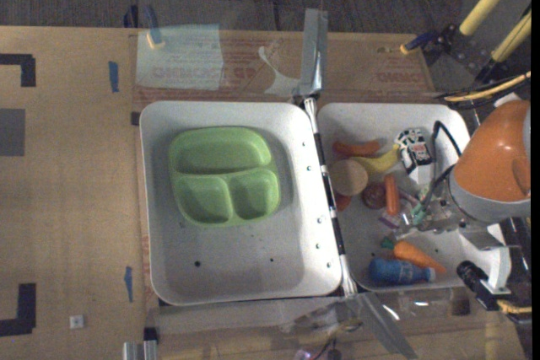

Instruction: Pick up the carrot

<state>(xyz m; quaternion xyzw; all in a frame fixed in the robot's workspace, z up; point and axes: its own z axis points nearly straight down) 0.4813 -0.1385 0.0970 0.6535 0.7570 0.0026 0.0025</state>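
The carrot (pixel 416 255), orange with a green stub at its left end, lies near the front of the right bin (pixel 359 115). It rests just behind a blue bottle (pixel 398 271). My gripper (pixel 416 220) hangs low over the right bin, a little behind the carrot and apart from it. Nothing shows held in it. The arm's orange band (pixel 498 160) sits over the bin's right side and hides that corner.
Also in the right bin are a banana (pixel 381 161), an orange piece (pixel 358 147), a tan round piece (pixel 348 177), a brown disc (pixel 374 196), a short orange stick (pixel 391 194) and a small carton (pixel 414 147). The left bin (pixel 160 265) holds a green divided plate (pixel 224 174).
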